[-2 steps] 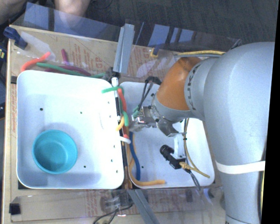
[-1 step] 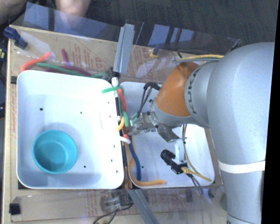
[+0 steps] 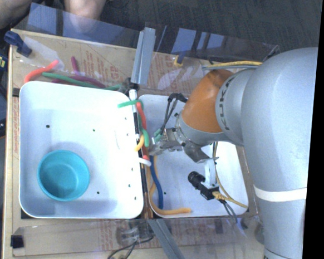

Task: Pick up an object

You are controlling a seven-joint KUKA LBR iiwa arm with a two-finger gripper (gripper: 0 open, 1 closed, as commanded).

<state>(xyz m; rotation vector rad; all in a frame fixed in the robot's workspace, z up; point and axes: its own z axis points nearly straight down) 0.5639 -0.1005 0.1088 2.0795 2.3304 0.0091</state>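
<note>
The gripper [image 3: 160, 143] hangs low at the right white bin's [image 3: 231, 207] left wall, by the divide; whether it is open or holding anything I cannot tell. Just nearward lies one blue rod-shaped piece [image 3: 156, 187], its long axis running near-to-far, and beyond it one orange curved strip [image 3: 172, 211] along the near wall. Well left, one round turquoise plastic bowl [image 3: 63, 174] sits in the left white bin [image 3: 69, 105].

We see a round blue bowl [image 3: 64, 174] sitting upright, mouth up, in the left bin's near corner.
</note>
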